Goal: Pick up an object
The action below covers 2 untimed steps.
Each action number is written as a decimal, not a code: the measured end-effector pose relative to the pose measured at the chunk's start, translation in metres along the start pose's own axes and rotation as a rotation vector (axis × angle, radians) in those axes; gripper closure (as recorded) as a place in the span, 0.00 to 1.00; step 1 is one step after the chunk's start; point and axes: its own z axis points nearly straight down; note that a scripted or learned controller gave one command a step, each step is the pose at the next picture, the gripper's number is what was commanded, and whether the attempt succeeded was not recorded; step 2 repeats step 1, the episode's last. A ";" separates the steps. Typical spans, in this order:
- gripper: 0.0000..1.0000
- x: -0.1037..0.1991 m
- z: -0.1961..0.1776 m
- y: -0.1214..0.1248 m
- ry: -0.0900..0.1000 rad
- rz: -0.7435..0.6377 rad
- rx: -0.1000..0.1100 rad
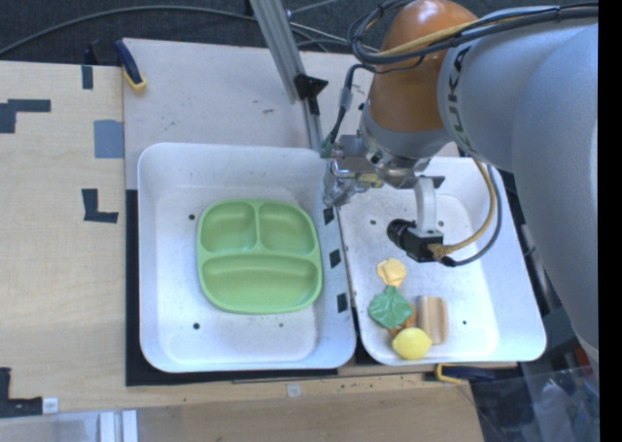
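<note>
Fingers [331,201], spread impossible to tell, hover over the middle rim [340,280]; a descent here could strike it, grasping nothing.

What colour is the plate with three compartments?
The plate is light green all over, with no pattern. The camera view shows it best.

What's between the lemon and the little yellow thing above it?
A green leafy toy lies between the lemon and the small yellow piece. The camera view shows it.
</note>
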 end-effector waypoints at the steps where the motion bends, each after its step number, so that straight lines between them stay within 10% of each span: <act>1: 1.00 0.047 0.008 -0.028 0.000 0.000 0.000; 2: 1.00 0.047 0.008 -0.028 0.000 0.000 0.000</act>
